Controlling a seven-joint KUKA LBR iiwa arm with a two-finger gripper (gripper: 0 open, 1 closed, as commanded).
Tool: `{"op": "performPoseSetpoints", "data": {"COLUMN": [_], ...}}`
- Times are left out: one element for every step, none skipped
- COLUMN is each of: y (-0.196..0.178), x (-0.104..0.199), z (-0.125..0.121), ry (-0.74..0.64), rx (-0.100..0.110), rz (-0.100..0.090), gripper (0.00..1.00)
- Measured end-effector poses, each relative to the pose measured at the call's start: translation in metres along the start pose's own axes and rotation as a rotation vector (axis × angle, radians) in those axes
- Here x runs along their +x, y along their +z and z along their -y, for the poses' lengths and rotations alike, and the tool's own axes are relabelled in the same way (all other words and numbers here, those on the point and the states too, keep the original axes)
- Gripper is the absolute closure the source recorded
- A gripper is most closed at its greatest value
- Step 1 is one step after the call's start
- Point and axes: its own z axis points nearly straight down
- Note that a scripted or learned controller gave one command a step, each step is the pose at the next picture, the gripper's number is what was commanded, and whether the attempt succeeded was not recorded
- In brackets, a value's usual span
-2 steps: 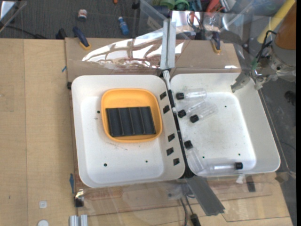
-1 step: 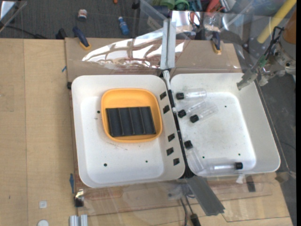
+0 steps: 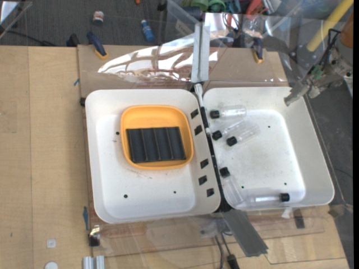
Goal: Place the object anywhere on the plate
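Observation:
An orange plate [image 3: 130,129] sits in the left bin [image 3: 104,178]. A black ridged rectangular object [image 3: 156,144] lies flat on the plate, well inside its rim. In the right bin [image 3: 314,172] lie several clear tubes with black caps: one [image 3: 227,112] near the far left corner, one [image 3: 241,133] just below it, one [image 3: 268,198] along the near wall. My gripper [image 3: 296,96] hangs at the far right corner of the right bin, over its rim, far from the plate, with nothing seen in it.
A row of small black clips [image 3: 203,164] runs along the divider between the bins. A shiny metal upright [image 3: 200,49] stands behind the divider. A clear box of colourful items [image 3: 235,1] sits behind the bench.

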Motion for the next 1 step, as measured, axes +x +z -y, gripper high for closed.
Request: {"op": "performPoseSetpoints", "data": {"y": [-0.0071], "x": [0.0000], "z": [-0.0001], "ry": [-0.029], "rx": [0.000], "rz": [0.000], "gripper": [0.00]}}
